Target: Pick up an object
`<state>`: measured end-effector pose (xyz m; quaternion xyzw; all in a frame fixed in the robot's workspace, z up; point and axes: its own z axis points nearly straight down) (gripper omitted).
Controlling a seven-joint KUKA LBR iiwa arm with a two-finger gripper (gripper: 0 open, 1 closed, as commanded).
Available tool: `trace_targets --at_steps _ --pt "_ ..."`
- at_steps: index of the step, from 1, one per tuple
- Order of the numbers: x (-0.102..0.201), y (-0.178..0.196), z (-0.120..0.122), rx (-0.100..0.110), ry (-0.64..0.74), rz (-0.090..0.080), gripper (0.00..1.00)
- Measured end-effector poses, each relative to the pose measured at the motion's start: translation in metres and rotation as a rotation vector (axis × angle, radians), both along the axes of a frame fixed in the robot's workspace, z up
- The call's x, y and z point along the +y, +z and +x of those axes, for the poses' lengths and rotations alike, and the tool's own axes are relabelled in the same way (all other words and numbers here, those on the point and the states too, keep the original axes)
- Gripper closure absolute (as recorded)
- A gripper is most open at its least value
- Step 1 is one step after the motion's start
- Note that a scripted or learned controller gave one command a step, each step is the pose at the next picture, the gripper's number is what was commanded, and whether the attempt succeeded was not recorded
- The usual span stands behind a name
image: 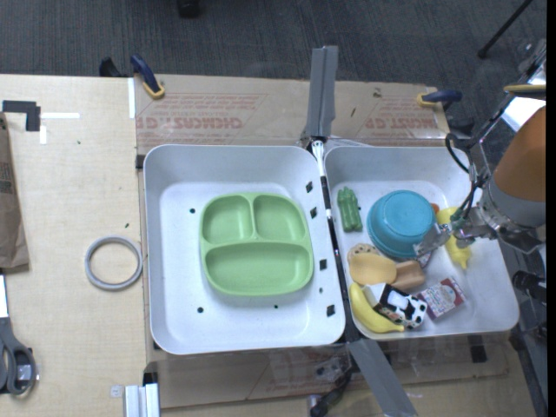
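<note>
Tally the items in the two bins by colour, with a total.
Green: 2, divided plate and small green toy
Blue: 1, bowl
Yellow: 2, banana, yellow toy
Tan: 1, scoop
Black-and-white: 1, cow toy
Red-and-white: 1, packet
Total: 8

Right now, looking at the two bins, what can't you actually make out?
- Gripper: small and dark against the blue bowl; open or shut cannot be read.
- Arm: cut off by the right edge.
- Yellow object: partly covered by the gripper; identity unclear.
- Red packet: print too small to read.
- Black-and-white toy: too small to identify, overlapping the banana.
</note>
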<state>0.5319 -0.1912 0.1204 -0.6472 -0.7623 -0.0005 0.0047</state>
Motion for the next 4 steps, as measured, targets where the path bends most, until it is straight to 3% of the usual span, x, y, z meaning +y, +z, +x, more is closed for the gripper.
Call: trace_targets --at_steps 1,2,3,4 --pt "-0.024 -0.014 0.039 -0.029 0.014 -0.003 0.00" --pt "-0.026 -0.014 0.062 -0.018 0.017 -0.001 0.00" --pt "-0.029 -0.006 0.065 -0.030 0.017 -0.011 1.00" --pt "-0.027 -0.006 0.065 -0.029 0.019 -0.008 0.00"
